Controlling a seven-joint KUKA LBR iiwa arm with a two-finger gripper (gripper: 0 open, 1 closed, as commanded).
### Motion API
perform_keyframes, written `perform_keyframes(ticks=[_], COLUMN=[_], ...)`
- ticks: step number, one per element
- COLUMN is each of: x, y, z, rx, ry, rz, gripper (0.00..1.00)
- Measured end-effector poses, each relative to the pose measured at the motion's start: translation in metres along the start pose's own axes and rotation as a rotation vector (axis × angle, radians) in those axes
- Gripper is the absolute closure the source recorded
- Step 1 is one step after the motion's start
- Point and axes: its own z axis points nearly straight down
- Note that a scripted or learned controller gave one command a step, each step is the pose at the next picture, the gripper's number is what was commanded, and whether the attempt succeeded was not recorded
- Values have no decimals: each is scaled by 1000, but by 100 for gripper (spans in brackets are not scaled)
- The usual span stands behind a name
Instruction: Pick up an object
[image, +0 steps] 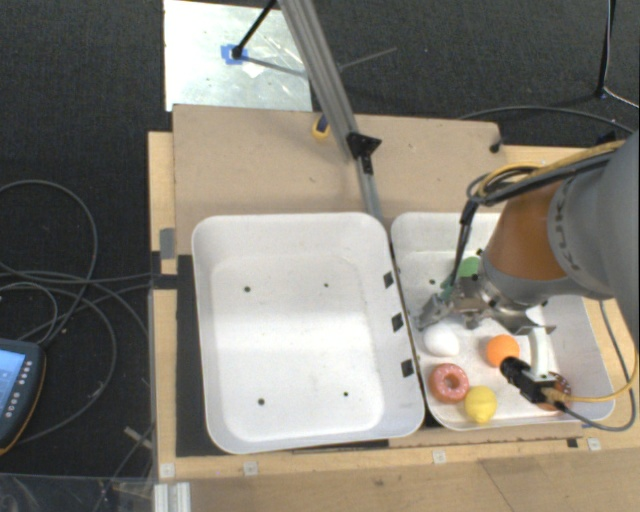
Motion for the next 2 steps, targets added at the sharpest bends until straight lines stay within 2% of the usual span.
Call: perform_keyframes(ticks=[1, 2], x=[0, -1], y=[1, 10], z=[-13, -59], rx=[-5, -9], ry=[0, -1], rz=[1, -4], gripper=[100, 100])
